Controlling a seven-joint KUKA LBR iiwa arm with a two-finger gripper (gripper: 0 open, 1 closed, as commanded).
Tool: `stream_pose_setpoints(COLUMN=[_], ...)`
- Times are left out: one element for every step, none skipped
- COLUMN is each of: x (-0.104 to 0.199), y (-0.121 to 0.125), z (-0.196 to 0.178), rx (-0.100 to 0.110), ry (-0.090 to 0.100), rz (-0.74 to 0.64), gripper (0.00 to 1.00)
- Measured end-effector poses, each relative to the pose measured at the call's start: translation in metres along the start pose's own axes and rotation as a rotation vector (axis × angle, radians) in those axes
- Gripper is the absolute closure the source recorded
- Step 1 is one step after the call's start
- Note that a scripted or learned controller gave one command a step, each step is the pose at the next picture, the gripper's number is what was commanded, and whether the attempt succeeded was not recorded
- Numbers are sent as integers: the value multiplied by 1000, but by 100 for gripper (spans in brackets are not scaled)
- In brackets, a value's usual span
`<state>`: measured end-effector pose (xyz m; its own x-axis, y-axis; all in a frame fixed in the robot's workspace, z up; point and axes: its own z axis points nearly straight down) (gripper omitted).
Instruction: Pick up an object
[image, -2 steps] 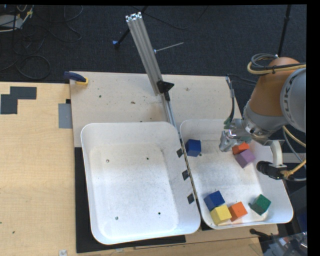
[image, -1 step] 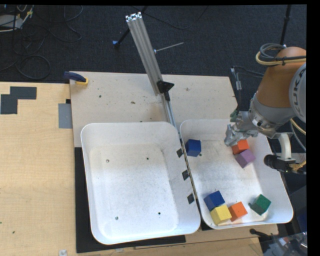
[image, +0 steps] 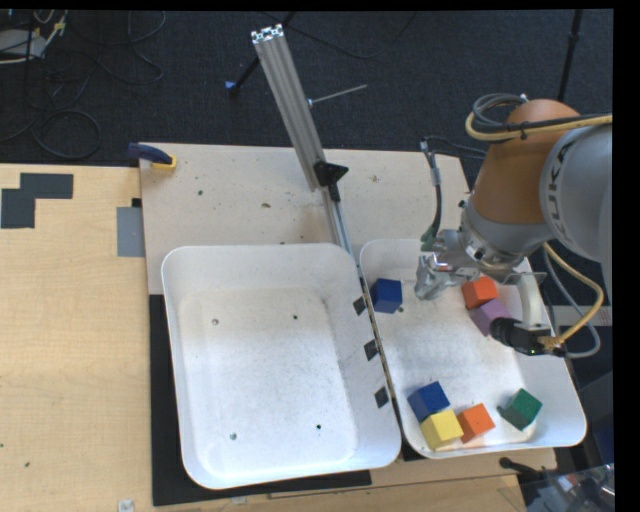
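Note:
My gripper (image: 430, 277) hangs over the upper part of the right bin (image: 560, 432), under the grey arm with its orange band. A blue cube (image: 386, 294) lies just left of it, near the bin's left wall. To its right lie an orange cube (image: 480, 292) and, touching that one, a purple cube (image: 490, 314). Nothing shows between the gripper's tips. Near the bin's front edge lie a second blue cube (image: 430, 398), a yellow cube (image: 441, 428), another orange cube (image: 476, 420) and a green cube (image: 521, 408).
The left bin (image: 190, 300) stands beside the right one, with black clips along the shared wall. A slanted aluminium bar (image: 295, 110) rises behind the bins. Cables and a black connector (image: 520, 336) hang at the arm's right.

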<state>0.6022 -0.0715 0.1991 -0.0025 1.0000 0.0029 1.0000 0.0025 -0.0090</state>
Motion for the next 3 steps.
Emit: stream_pose_setpoints(x=[59, 104, 157], y=[-14, -36, -48], z=[2, 4, 3], rx=[1, 1, 1], ry=[0, -1, -2], rz=[-1, 0, -1], gripper=[100, 100, 100])
